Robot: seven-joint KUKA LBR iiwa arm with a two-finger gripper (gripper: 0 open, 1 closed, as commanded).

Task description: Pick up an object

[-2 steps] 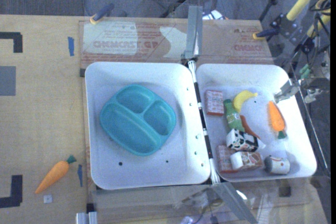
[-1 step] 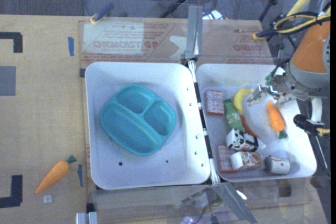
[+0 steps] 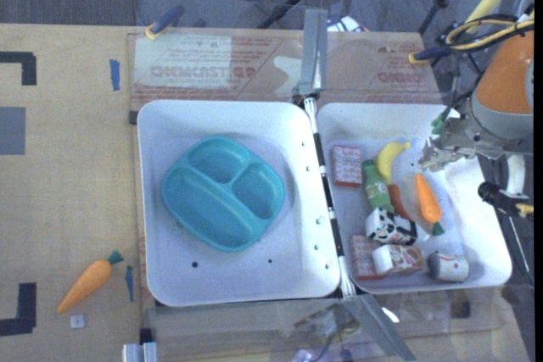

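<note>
I see my gripper (image 3: 434, 150) hovering over the right bin (image 3: 496, 263), the orange carrot (image 3: 428, 199) lying just below it with its long axis running near-to-far along the bin, though I cannot tell how the jaws stand or whether they touch anything.

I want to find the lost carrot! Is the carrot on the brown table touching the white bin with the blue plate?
Apart. The camera view shows the carrot lying on the brown bench, with bare bench between it and the left bin's rim.
</note>
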